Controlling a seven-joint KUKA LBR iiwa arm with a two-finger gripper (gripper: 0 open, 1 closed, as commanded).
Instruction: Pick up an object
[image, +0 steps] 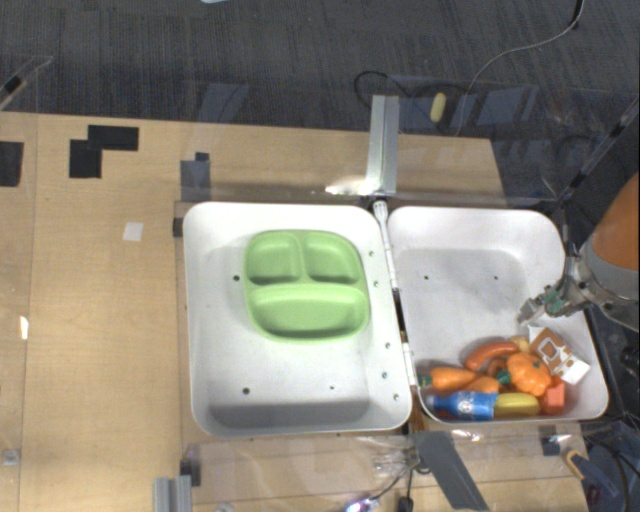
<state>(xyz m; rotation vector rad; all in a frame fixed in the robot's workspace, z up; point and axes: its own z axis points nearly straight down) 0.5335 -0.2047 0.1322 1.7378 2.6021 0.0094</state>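
A heap of toy food lies in the front right corner of the right bin (470, 250). It holds an orange carrot (450, 379), a red-orange sausage (489, 352), an orange pumpkin (529, 376), a blue piece (465, 404), a yellow piece (516, 403), a red block (556, 398) and a brown and white box (556, 353). My gripper (543, 305) hangs at the right side of this bin, just behind the box and above the heap. Nothing shows in its grasp.
The left bin (215, 330) bears a green divided plate (305, 283) near its middle. A metal rail (385, 150) stands behind the seam between the bins. The grey arm with its orange band (618, 235) comes in over the right rim.
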